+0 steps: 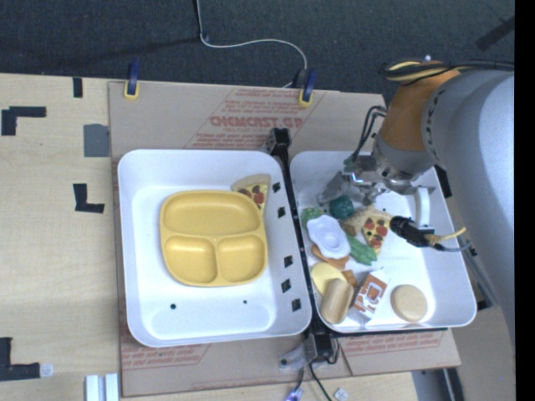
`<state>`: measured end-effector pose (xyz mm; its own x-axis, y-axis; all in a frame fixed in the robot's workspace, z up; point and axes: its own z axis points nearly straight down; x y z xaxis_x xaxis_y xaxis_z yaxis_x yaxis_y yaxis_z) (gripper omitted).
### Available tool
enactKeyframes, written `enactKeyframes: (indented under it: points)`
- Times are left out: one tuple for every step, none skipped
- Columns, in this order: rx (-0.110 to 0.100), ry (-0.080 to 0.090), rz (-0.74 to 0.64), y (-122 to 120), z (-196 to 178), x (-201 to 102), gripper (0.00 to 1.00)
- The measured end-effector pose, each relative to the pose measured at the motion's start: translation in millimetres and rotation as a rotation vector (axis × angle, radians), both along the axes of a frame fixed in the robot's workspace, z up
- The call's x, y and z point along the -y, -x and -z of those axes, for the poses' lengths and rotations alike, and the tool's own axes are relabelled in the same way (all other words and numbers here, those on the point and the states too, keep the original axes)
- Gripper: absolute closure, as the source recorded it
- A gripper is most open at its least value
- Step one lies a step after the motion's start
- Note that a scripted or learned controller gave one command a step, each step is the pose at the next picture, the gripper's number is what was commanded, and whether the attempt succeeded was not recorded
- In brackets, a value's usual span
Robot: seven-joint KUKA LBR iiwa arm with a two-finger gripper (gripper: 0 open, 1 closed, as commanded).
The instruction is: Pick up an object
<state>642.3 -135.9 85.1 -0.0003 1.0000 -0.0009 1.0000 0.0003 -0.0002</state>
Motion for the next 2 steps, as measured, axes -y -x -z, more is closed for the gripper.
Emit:
enactKeyframes:
  points:
    - [0.001,0.001,-0.002,-0.8,-10.5,-0.8,1.0]
    - [0.0,0.001,-0.002,-0.4,-9.7,-0.7,0.0]
